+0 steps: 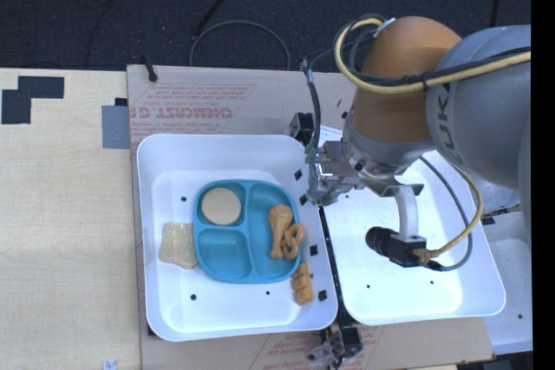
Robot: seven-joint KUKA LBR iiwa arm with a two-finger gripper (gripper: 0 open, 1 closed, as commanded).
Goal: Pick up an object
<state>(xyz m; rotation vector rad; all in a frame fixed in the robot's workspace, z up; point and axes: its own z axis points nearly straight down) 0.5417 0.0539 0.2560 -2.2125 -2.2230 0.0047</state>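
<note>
Pretzel [284, 231] in blue tray [227, 260], left bin [165, 153], lower centre frame. Gripper [323, 186] above bin divider, centre frame; grip state cannot tell.

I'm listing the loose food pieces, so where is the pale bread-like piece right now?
In the camera view the pale bread-like piece lies on the floor of the left bin, touching the left edge of the blue tray.
</note>
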